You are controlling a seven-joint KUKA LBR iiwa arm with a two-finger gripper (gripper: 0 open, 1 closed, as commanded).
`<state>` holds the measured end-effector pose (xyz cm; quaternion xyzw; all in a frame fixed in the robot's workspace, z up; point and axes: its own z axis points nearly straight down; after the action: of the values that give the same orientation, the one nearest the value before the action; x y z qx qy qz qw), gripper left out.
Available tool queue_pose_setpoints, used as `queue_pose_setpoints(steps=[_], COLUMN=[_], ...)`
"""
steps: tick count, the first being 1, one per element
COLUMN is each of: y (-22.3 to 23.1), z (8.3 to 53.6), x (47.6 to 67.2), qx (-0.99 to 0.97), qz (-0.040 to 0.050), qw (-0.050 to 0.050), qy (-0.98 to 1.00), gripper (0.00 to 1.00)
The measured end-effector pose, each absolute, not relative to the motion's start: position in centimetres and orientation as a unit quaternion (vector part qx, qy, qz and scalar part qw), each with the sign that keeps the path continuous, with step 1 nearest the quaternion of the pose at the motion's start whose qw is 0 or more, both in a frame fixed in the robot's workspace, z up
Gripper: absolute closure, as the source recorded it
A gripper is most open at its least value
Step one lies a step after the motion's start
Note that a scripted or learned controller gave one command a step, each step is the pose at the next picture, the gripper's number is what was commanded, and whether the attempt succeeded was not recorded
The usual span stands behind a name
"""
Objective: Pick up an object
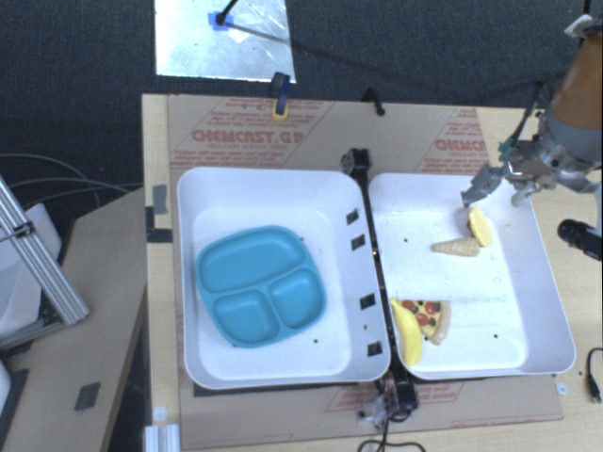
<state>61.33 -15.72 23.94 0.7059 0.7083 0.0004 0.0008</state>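
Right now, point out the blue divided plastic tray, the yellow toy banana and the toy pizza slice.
blue divided plastic tray [259, 285], camera view, central divider.
yellow toy banana [407, 332], camera view, mid-body.
toy pizza slice [432, 317], camera view, topping.

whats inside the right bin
The right bin holds a yellow wedge, a beige cone-like piece, a banana and a pizza slice. The gripper hangs over its far edge, hiding a bit of the rim.

"CHEMCAST GP" twice on backing sheet [311, 125]
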Motion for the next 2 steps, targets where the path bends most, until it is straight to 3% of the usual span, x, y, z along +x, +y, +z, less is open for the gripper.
queue_pose_setpoints(steps=[1,2], y=[-15.4,-16.6], z=[8.5,8.6], x=[57.3,64.6], qx=[0.707,0.705], qz=[-0.0024,0.0022], qw=[-0.004,0.004], qy=[0.707,0.709], gripper=[0.00,0.00])
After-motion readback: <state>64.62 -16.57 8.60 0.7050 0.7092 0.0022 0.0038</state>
